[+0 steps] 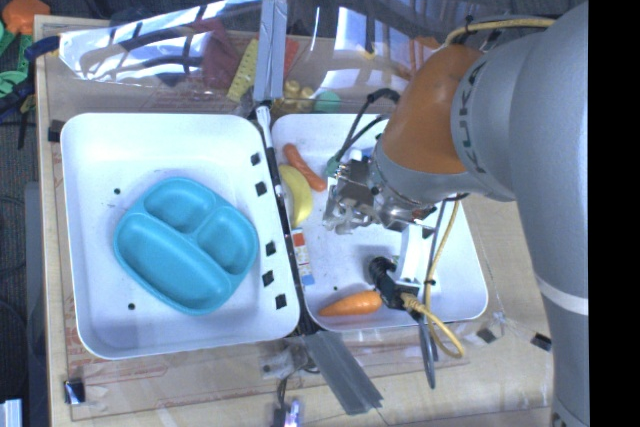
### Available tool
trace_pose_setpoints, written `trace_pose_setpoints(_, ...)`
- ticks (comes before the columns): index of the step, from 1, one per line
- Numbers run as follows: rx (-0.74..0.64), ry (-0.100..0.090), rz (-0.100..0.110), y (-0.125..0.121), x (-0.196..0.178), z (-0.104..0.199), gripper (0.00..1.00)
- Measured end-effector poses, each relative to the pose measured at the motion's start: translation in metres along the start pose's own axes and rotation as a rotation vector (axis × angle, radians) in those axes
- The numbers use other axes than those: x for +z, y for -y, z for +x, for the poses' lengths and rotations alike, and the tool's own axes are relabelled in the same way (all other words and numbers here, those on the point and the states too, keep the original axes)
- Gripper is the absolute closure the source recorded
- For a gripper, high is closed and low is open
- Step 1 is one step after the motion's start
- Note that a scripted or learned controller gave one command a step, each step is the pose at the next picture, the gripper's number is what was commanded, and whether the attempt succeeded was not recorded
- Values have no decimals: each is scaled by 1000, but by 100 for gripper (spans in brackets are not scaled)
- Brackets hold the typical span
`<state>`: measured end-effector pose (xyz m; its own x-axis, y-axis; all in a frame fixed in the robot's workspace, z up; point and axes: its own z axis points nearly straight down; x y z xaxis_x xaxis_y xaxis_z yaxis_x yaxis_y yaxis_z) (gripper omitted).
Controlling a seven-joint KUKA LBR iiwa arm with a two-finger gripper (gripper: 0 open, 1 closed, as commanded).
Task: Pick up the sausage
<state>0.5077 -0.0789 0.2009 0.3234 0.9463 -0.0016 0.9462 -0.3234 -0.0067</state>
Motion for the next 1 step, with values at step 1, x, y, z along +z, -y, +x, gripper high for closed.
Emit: trace_pose_setpoints(1,-3,2,5,-1,-7,0,100)
